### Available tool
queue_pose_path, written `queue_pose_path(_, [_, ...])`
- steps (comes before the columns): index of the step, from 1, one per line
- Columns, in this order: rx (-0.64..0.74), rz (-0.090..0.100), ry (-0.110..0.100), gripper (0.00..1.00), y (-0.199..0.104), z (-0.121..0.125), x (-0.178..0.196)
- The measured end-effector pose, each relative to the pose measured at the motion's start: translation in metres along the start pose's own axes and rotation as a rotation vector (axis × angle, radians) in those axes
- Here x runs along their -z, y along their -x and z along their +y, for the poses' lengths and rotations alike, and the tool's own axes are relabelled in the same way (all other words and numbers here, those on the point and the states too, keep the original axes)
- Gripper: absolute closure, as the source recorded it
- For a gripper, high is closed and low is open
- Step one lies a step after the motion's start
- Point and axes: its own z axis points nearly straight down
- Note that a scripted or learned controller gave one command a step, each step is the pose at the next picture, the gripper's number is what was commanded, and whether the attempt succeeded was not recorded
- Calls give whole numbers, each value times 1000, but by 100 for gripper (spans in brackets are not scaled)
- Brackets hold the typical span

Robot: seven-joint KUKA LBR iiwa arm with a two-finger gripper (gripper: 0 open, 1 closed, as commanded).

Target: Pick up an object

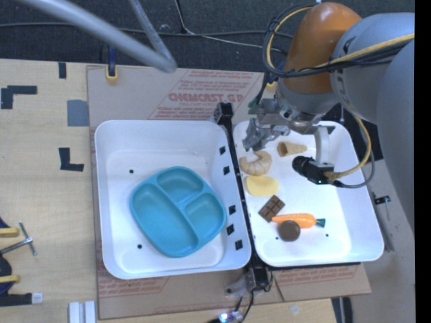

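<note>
Grey metal and an orange band fill the upper right as I reach into the right-hand shallow white plastic bin (350, 247) on the desk (40, 180), the pick not yet made. My claw (259, 134) hangs low at the bin's top left corner, close against the black divider (232, 173) between the two bins, and just above a pale, curled, shrimp-shaped toy (256, 162). Whether its fingers stand apart or together I cannot tell from this slant; nothing shows between them, so I judge that I hold nothing.

Everything that could be picked lies on the bin floor. Below the curled toy sits a flat pale-yellow oval piece (261, 186), then a brown chocolate-like block (271, 208), an orange toy carrot with a green tip (300, 220) and a round brown nut-like ball (289, 231) touching the carrot's underside. A small tan wedge (291, 149) lies to the right of my claw, near a black fitting with a green light (311, 169).

In the left white bin (114, 247) rests a blue three-compartment plastic tray (177, 210), well apart from my reach.

My wrist points steeply down, cables looping around the orange band (320, 42). By my reckoning, closing and lifting both remain to do.
</note>
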Motion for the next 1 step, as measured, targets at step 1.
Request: queue_pose_path(1, [2, 1, 0, 100, -49, -15, -2])
